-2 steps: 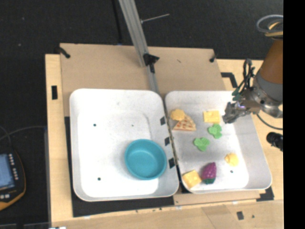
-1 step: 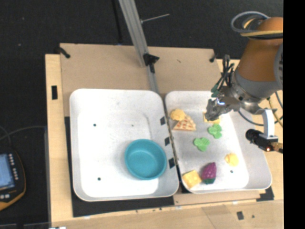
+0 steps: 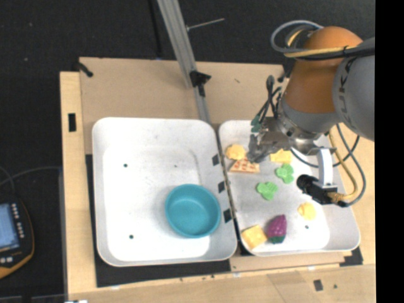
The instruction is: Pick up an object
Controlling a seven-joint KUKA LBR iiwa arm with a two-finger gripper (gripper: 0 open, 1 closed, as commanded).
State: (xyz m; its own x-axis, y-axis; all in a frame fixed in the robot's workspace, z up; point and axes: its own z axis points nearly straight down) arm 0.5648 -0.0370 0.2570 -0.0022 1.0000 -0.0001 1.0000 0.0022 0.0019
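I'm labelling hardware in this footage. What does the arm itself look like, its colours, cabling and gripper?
The grey KUKA arm has a rounded orange band above the wrist. Thin cable loops arch over the top, more trailing beside the wrist. The dark metallic gripper is small and boxy.

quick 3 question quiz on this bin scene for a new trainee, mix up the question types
1. True or false: the blue bowl sits in the left bin.
2. Which lies nearest the claw? A) purple grapes B) pizza slice C) blue bowl
3. Fill in: the two green pieces lie in the ____ bin.

Key: 1 true; 2 B; 3 right
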